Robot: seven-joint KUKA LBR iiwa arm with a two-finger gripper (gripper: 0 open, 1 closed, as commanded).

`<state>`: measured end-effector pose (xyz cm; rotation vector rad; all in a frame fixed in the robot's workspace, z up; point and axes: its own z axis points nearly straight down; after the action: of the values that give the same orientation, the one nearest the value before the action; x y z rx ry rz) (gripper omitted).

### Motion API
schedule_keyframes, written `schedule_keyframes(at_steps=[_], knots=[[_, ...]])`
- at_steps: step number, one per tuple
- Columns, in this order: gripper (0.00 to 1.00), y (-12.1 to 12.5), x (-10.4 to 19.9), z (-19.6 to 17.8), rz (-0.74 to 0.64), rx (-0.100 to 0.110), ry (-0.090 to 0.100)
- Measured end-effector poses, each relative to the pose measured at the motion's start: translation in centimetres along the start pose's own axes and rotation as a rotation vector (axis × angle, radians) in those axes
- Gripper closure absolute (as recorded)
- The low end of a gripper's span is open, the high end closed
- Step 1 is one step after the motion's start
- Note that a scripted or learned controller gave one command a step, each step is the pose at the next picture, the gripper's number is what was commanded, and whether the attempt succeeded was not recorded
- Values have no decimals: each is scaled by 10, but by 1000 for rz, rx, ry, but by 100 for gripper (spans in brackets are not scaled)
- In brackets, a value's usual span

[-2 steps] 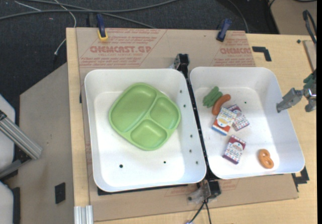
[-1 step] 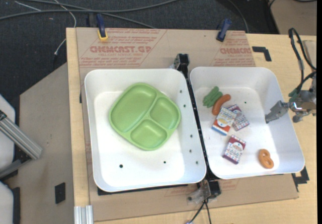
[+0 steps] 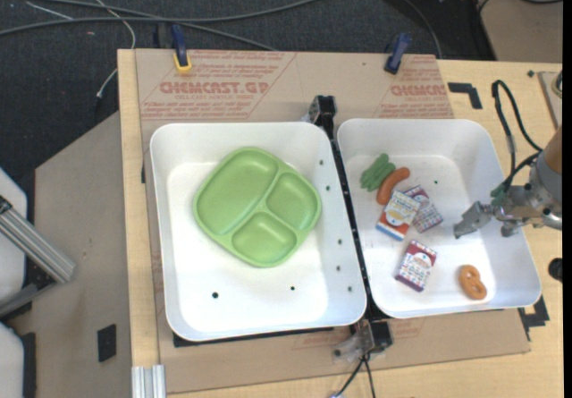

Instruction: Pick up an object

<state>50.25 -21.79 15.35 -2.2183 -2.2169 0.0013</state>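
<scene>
The right bin (image 3: 514,293) holds several small items: a green pod (image 3: 375,170), an orange sausage-shaped piece (image 3: 394,183), a white, blue and red carton (image 3: 399,214), a purplish packet (image 3: 428,214), a red and white box (image 3: 416,265) and an orange pretzel (image 3: 472,282). My gripper (image 3: 483,218) hangs over the right side of this bin, to the right of the purplish packet and above the pretzel. Nothing is visibly held in it. The arm's wrist enters from the right edge.
The left bin (image 3: 179,284) contains a green divided plate (image 3: 258,206). Between the two bins runs a dark divider (image 3: 344,208). Black cables (image 3: 505,119) lie on the bench beyond the right bin's far corner.
</scene>
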Motion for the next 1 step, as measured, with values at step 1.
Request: schedule_keyframes(at_steps=[1], knots=[[0,0,3,60,0,-3,-1]])
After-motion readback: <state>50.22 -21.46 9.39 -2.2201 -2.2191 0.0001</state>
